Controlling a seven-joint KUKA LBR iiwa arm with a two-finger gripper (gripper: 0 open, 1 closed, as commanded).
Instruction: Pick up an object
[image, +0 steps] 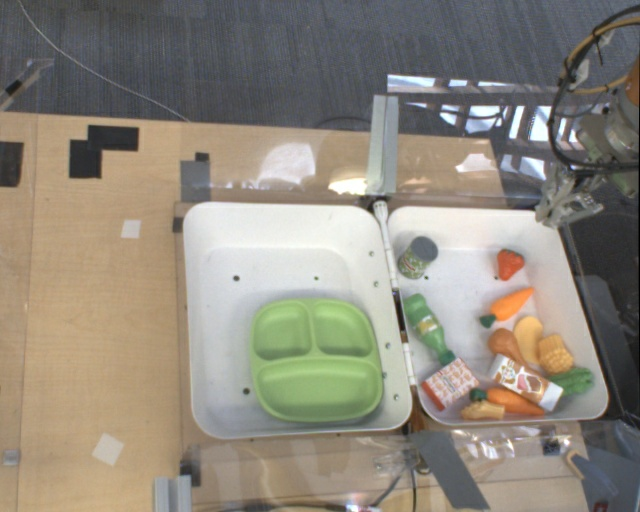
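The right bin (470, 235) holds several toy foods: a tin can (417, 256), a green bottle (428, 328), a strawberry (510, 263), a carrot (510, 304), a corn cob (555, 352), a red and white box (450, 382) and a small carton (525, 382). My gripper (566, 203) hangs at the bin's far right corner, above the rim and well apart from every object. Nothing shows in its grasp.
The left bin (230, 250) holds a green divided plate (315, 358) in its near half. A metal post (383, 140) stands behind the seam between the bins. Cables and arm parts (590, 110) crowd the top right.
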